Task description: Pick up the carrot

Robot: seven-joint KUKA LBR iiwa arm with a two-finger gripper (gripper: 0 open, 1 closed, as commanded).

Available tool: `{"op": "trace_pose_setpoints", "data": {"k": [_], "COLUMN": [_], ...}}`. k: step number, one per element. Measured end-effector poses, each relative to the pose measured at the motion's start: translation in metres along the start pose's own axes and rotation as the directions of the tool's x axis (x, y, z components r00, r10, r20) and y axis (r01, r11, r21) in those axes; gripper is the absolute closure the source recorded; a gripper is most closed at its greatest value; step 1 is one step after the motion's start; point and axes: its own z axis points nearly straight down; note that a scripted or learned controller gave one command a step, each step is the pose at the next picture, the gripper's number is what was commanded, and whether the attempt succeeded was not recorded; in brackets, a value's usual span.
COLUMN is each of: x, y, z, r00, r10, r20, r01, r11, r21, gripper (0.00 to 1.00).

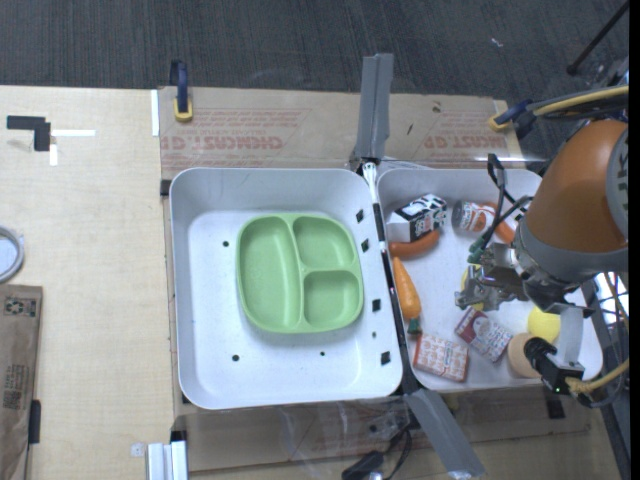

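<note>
Approach step; no grasp made. Carrot (405, 288) lies along the left wall of the right bin (440, 380), tip toward the near side, apart from the arm. A second orange, carrot-like piece (415, 247) sits just above it beside a black-and-white carton (422, 211). Gripper (482, 290) hangs low mid-bin, near the carrot's right, over a red-patterned packet (486, 334); cannot tell its state. Left bin (190, 298) holds a green divided plate (298, 271). Next, by my reading: shift left, align with the carrot's long axis, descend.
</note>
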Motion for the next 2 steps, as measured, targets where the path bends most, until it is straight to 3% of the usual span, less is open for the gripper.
{"op": "trace_pose_setpoints", "data": {"k": [1, 2], "x": [0.106, 0.115], "y": [-0.019, -0.007], "z": [0.0, -0.064], "r00": [1.0, 0.992], "r10": [0.001, -0.123], "r20": [0.002, 0.004], "r01": [-0.001, 0.123], "r11": [1.0, 0.992], "r21": [-0.002, -0.002], "gripper": [1.0, 1.0]}}
